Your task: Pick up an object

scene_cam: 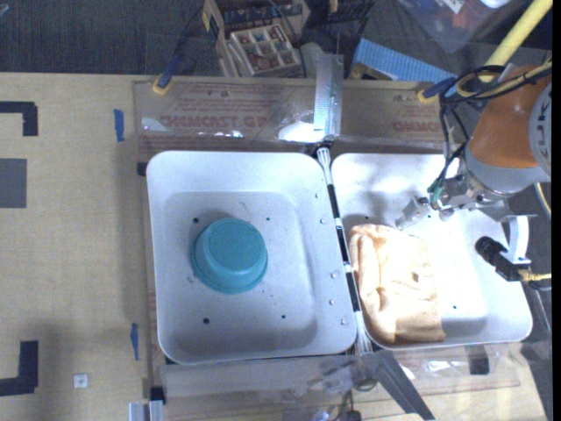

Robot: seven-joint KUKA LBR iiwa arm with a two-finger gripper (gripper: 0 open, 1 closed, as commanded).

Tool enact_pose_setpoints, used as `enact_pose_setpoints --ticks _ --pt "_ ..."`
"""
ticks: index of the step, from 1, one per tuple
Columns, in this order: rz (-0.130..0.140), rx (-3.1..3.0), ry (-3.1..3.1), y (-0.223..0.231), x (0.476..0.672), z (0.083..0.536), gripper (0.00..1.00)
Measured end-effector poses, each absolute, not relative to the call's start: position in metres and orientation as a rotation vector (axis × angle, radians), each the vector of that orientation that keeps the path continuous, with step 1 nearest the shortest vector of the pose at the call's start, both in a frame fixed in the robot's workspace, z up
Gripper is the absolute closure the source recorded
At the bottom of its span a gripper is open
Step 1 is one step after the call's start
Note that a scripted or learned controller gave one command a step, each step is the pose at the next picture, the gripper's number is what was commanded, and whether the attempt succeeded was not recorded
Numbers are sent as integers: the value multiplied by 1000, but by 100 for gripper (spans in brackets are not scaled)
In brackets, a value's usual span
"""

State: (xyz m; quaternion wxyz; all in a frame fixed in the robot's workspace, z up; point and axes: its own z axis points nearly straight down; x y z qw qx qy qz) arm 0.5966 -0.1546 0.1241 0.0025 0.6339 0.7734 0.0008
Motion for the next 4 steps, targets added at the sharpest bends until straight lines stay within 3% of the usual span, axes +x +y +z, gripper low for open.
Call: enact_pose_setpoints --ticks 1,2,3,4 --pt "3 1879 2510 -155 638 87 0" --pt "-5 1788 2578 -102 667 87 0" --pt "6 1741 2607 -98 600 88 0" --pt "13 1742 2600 -99 602 100 100"
